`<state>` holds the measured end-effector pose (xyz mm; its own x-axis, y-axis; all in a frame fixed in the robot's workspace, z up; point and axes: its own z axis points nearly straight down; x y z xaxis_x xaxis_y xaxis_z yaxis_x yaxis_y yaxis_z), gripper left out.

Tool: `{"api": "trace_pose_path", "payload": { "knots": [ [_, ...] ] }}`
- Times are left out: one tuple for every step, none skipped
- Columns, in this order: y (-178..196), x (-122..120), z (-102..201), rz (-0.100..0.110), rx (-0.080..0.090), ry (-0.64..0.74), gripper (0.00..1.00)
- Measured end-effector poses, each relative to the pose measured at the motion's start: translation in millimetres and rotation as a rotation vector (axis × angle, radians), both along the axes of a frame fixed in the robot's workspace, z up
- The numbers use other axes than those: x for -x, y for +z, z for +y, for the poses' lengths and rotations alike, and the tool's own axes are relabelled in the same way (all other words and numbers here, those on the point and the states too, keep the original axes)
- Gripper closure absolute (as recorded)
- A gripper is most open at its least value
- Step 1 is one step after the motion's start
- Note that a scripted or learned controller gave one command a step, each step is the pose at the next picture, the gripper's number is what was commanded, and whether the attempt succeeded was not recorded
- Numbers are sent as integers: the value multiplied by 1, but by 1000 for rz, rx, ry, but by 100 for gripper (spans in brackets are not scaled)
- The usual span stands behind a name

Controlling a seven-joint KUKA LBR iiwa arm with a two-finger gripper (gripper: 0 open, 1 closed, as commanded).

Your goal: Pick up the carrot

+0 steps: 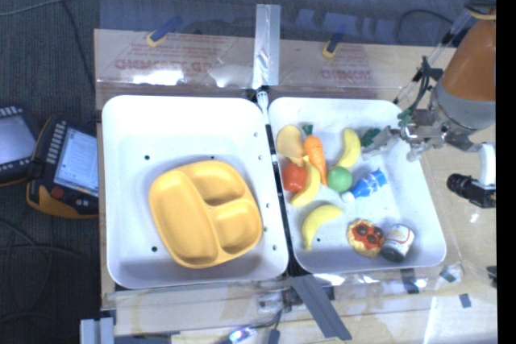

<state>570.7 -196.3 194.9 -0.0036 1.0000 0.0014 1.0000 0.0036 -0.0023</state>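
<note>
The carrot [315, 158] is orange with a small green top and lies in the left part of the right bin [419, 197], pointing toward the front. It rests among a pale yellow round fruit [289, 142], a red fruit [294, 176] and a banana [310, 186]. My gripper [384, 139] hovers over the bin's back right area, well to the right of the carrot and apart from it. The grey arm with its orange band [474, 64] reaches in from the right.
The right bin also holds two more bananas [350, 147] [321, 220], a green ball [339, 178], a blue bottle [368, 184], a spotted round toy [364, 236] and a small can [398, 242]. A yellow divided plate [207, 211] lies in the left bin [137, 133].
</note>
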Motion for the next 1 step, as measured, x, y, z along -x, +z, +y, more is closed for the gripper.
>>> {"api": "trace_pose_path", "payload": {
  "knots": [
    [-61,-14,65,4,0,-247,0]
  ]
}}
